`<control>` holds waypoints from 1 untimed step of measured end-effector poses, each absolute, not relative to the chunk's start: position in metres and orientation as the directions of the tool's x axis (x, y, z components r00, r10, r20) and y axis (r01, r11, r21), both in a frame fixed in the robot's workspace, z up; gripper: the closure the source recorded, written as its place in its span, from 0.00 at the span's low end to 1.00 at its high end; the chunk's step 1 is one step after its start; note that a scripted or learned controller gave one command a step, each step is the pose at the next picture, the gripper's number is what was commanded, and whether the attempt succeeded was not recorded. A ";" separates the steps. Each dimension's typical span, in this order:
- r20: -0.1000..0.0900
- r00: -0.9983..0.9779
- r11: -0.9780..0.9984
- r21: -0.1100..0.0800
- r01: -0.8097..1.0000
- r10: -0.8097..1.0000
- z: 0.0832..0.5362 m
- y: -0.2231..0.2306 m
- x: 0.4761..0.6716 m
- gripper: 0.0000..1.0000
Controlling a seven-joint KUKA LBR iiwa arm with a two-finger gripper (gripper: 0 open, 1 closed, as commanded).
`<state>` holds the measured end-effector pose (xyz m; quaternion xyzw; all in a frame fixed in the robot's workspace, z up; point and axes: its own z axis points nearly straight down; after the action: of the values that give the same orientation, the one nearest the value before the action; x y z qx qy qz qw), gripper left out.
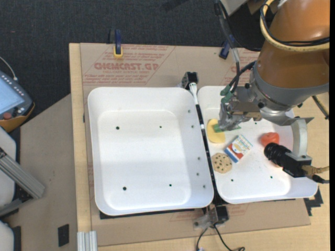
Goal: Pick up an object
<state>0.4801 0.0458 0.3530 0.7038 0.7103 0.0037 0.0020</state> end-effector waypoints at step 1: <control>0.003 -0.002 0.002 0.021 1.000 1.000 0.534 0.047 0.483 1.00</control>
<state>0.4828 0.0473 0.5343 0.7064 0.7077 0.0087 0.0064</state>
